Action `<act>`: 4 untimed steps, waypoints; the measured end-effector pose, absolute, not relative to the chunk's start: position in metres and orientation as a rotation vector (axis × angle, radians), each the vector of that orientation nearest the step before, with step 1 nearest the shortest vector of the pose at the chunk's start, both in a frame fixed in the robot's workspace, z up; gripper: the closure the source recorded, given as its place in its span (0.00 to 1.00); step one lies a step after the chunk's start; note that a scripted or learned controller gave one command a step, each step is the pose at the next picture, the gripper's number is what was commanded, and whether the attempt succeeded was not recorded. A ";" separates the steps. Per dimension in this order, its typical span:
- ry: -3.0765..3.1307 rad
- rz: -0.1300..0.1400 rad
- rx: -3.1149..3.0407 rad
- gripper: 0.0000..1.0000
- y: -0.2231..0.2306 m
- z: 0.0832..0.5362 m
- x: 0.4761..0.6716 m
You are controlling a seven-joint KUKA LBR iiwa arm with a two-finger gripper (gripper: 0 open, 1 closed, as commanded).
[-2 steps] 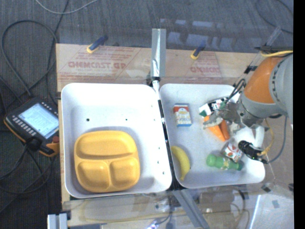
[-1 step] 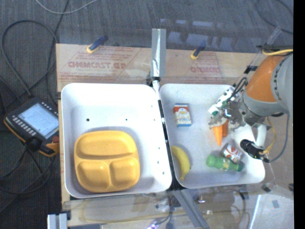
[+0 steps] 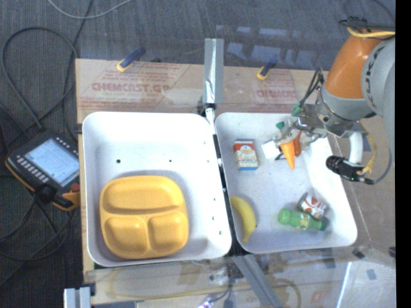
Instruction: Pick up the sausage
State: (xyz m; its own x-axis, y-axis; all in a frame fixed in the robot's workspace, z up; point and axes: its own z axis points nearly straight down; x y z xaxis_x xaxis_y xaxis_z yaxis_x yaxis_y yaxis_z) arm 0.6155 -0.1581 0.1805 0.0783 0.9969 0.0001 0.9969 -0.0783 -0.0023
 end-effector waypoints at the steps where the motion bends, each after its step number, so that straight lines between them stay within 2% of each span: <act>1: -2.038 0.005 -2.389 1.00 -0.060 0.219 0.605; 2: -1.839 0.009 -2.547 1.00 -0.022 0.231 0.659; 3: -1.528 0.011 -2.746 1.00 -0.083 0.221 0.652; 4: -1.570 0.010 -2.718 1.00 0.056 0.181 0.629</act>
